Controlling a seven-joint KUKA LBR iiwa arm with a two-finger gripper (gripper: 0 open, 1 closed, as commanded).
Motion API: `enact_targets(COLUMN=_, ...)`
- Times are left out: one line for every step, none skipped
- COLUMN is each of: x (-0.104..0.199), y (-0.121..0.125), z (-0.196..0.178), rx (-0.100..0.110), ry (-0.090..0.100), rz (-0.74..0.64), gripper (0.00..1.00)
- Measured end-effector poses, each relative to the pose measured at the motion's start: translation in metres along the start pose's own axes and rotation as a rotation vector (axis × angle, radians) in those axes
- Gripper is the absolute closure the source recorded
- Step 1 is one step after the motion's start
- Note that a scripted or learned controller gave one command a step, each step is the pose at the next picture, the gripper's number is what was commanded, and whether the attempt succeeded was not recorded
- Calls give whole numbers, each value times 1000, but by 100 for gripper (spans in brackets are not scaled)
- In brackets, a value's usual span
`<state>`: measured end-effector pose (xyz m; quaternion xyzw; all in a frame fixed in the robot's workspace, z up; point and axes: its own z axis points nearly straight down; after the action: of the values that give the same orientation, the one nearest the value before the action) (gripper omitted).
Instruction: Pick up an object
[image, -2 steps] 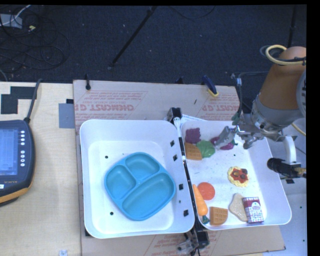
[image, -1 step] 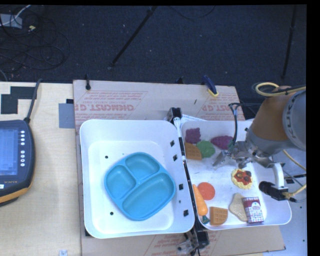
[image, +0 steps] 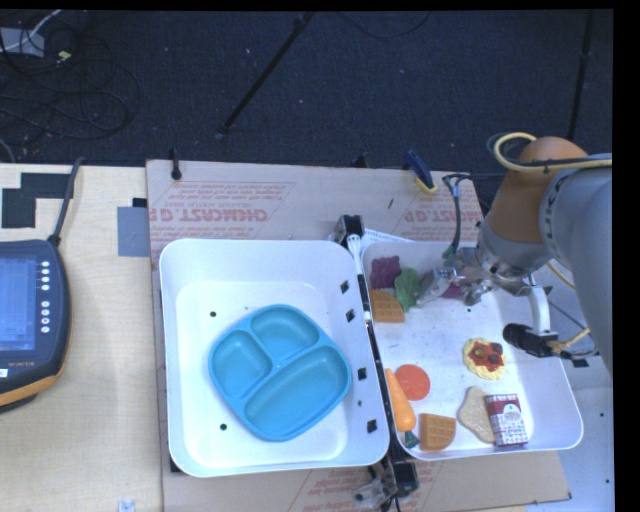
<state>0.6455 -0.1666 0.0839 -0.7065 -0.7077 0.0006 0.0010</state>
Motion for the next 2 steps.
enact_targets(x=36, y=-2, z=-2, rx=-2, ry=-12, rz=1, gripper=0)
enact_targets(x=70, y=-26, z=-3, rx=-5, ry=-19, rz=6, gripper=0)
